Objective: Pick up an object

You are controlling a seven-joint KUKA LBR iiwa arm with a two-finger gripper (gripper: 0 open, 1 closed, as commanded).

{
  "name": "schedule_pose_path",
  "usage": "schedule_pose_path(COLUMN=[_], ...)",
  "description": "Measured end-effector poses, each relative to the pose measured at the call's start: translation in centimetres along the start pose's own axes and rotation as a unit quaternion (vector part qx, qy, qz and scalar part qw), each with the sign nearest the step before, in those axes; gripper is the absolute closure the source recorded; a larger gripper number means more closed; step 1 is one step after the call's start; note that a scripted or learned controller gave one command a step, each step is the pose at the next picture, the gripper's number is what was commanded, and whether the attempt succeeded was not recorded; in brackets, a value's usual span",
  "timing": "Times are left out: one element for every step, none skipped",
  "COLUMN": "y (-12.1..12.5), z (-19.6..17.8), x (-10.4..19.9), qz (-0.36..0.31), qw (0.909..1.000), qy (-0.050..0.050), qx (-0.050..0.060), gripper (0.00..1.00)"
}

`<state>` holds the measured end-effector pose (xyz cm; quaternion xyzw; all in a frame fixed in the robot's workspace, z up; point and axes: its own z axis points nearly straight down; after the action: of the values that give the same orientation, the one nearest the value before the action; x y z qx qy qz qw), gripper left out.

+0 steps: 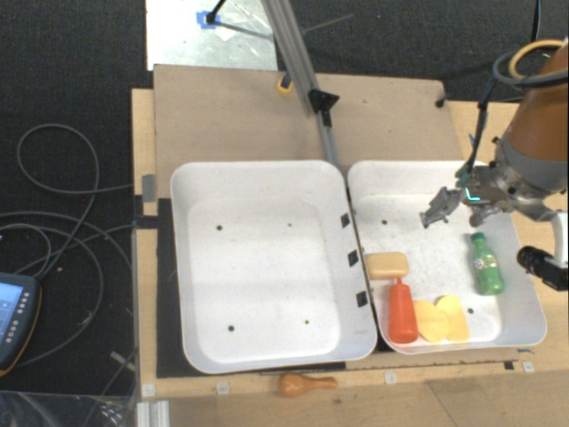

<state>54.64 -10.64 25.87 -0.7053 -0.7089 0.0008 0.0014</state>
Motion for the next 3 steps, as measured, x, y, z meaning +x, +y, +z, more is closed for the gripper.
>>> schedule_pose_path(y=[0.1,0.0,0.0], z=[-0.2,4.0,10.2], x=[0.0,0.2,-0.1], qz=[0.001,0.003,0.003], qw=[1.0000,1.0000,1.0000], qy=[0.000,0.000,0.000], qx=[-0.002,0.000,0.001], gripper=[0.00,0.00,0.00])
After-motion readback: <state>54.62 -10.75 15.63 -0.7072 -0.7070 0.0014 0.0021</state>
